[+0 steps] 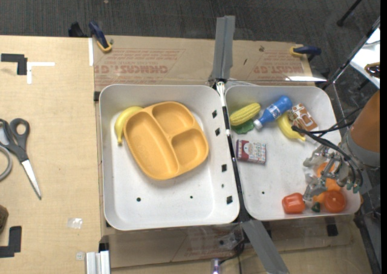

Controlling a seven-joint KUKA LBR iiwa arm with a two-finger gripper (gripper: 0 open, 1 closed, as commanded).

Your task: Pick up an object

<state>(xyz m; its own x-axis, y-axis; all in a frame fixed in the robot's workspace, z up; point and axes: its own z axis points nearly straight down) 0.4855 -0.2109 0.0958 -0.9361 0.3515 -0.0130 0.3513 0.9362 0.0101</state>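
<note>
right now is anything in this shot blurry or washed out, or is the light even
In the camera view the light is even and soft, with faint shadows; the white bins are bright but not blown out; the yellow plate and scissors are sharp; the gripper at the right looks slightly smeared.

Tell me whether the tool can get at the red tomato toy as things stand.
Probably yes: the tool hangs beside the red tomato toy in the right bin, and nothing covers it.
</note>
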